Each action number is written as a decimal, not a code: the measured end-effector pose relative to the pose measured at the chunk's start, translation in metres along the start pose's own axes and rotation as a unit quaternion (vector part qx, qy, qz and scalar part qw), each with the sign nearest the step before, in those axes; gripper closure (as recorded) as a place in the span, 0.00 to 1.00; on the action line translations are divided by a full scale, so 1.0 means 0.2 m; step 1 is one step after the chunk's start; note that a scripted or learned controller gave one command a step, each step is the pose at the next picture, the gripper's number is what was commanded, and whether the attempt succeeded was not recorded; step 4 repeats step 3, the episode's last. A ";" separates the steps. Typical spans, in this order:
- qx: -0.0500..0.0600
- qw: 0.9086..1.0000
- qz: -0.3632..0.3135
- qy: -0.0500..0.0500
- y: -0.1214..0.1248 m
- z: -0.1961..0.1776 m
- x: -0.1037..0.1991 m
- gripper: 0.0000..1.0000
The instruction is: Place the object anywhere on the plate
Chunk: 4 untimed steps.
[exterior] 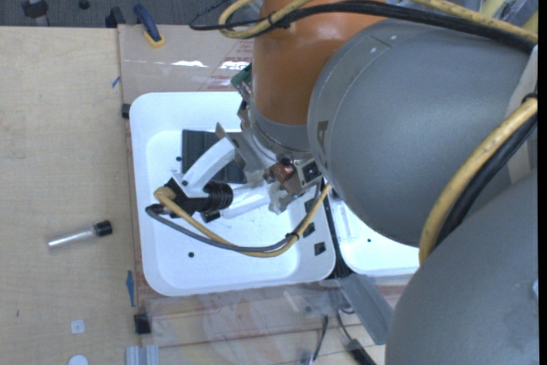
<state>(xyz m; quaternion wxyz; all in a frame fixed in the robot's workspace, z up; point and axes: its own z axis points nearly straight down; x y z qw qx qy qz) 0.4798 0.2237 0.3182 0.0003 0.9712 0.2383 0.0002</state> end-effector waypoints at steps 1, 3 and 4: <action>0.000 0.999 -0.032 0.000 0.13 -0.11 0.26 1.00; 0.000 0.992 0.125 -0.001 0.24 0.23 0.46 1.00; 0.000 0.992 0.125 -0.001 0.24 0.23 0.46 1.00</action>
